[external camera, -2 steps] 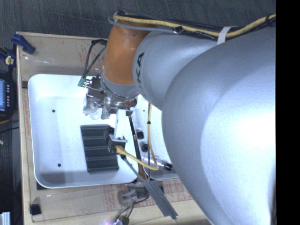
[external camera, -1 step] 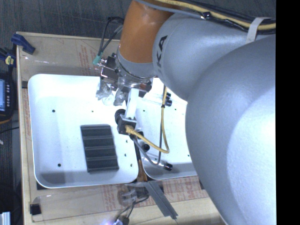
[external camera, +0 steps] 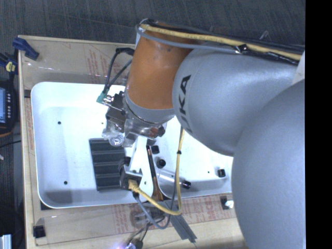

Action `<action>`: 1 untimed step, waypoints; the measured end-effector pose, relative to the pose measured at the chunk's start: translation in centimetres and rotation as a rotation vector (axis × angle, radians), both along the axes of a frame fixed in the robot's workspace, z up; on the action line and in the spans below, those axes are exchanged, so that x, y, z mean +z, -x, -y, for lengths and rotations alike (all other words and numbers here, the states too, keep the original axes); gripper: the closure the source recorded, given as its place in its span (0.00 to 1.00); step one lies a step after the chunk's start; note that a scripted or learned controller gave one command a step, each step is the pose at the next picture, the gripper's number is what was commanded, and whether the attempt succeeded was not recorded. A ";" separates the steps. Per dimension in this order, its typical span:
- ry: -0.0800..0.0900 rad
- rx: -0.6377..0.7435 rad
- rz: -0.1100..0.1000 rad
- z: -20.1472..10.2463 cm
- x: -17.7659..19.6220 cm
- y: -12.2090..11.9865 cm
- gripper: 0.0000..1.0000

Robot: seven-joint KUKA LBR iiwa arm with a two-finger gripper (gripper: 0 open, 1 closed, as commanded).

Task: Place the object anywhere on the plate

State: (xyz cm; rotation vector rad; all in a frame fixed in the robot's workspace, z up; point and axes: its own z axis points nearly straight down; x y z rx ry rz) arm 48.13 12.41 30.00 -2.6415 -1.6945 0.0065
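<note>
My gripper (external camera: 107, 163) hangs low over the left white bin (external camera: 52, 102), near that bin's right side. It appears as a dark ribbed block below the wrist, seen from above. The grey arm with its orange band (external camera: 153, 71) covers the middle and right of the view and hides whatever lies beneath it. I cannot make out a plate or a loose object in the parts of the bins that show.
A strip of the right bin (external camera: 205, 162) shows under the arm. Cables (external camera: 155, 201) loop from the wrist down over the front of the bench. Blue clamps (external camera: 23, 48) sit at the bench's far left corner.
</note>
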 end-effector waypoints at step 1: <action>0.004 -0.255 -0.004 -9.0 -4.8 0.6 1.00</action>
